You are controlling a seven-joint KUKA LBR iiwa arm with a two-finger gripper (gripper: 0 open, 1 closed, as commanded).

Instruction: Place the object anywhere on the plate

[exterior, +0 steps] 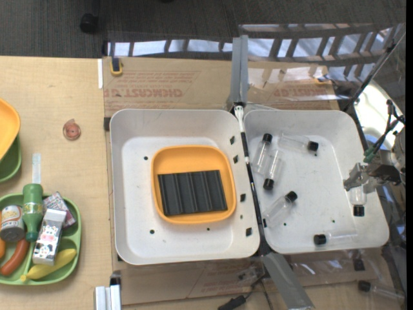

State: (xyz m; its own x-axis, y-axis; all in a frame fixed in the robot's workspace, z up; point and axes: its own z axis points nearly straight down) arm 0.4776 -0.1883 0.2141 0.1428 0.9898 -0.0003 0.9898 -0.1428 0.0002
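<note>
Two white bins sit side by side on the tabletop (pixel 51 166). The left bin (pixel 129 237) holds one orange plate (pixel 192 159) with a dark ribbed insert. The right bin (pixel 335 134) holds what look like six clear vials with black caps, scattered: vials (pixel 271 163) near its left wall, one at the top, one mid-floor, one along the front edge, one by the right wall. The tool (pixel 359 176) hangs over the right bin's right side, partly cut off, and whether it is spread or pinching anything is impossible to tell.
</note>
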